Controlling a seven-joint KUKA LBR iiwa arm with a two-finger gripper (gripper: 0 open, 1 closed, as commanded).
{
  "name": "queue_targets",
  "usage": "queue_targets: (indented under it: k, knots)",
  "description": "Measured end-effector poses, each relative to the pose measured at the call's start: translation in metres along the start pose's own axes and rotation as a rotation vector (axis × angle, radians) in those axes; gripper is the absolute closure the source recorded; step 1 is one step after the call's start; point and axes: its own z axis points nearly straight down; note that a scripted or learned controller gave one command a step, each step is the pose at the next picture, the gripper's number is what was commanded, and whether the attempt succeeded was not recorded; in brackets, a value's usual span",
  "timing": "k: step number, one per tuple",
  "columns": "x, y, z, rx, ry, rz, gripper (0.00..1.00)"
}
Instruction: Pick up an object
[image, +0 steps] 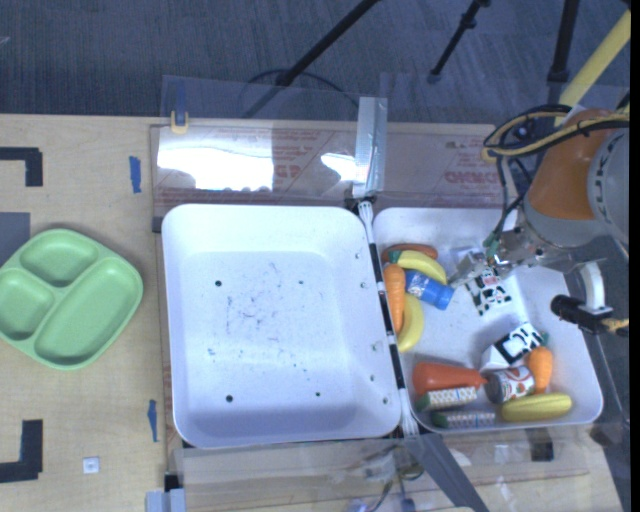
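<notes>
The right bin (585, 330) holds several toy items. At its left side lie a yellow banana (421, 266), a blue can (431, 292), an upright orange carrot (395, 289) and a second banana (411, 326). Along the front lie a red-orange piece (446, 376), a small can (511, 385), a yellow piece (539, 406) and a small carrot (542, 366). A black-and-white block (516, 343) sits right of centre. My gripper (484, 272) hangs low over the bin's upper middle, just right of the blue can, with a small white black-spotted piece (491, 296) right beneath it.
The left bin (270, 320) lies beside the right one, split from it by a raised rim (385, 320). A green divided plate (66, 296) rests on the bench at far left. A clear panel (260, 150) stands behind the bins. The arm's orange band (565, 185) reaches in at upper right.
</notes>
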Motion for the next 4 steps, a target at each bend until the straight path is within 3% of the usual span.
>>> queue_targets:
  k: [1,2,3,4]
  knots:
    - [0.0,0.002,-0.012,-0.006,-0.002,0.0,1.0]
    - [0.083,-0.011,-0.132,0.004,0.002,0.303,1.0]
    - [0.01,0.017,-0.127,0.003,0.0,0.232,1.0]
    - [0.01,0.017,-0.128,0.003,0.0,0.232,0.0]
